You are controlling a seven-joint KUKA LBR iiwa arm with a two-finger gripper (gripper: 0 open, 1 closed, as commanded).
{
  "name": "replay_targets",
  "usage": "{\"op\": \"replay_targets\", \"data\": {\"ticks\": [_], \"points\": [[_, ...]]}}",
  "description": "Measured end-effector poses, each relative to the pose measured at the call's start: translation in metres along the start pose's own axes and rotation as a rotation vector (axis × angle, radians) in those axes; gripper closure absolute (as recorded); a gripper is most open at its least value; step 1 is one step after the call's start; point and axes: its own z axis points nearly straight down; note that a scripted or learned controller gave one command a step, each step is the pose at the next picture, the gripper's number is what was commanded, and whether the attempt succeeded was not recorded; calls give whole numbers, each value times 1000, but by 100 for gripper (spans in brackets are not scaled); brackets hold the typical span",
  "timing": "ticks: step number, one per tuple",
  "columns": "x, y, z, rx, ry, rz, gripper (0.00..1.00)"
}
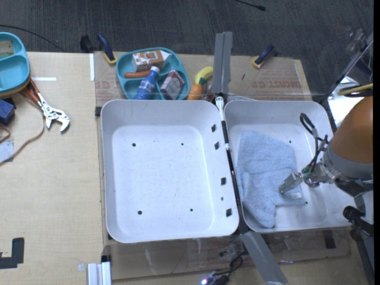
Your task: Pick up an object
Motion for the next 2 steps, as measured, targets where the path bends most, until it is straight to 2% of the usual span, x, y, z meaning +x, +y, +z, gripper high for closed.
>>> {"op": "replay_targets", "data": {"ticks": [1,2], "points": [[9,-14,1,1,1,-122,0],[16,28,1,2,1,160,0]]}}
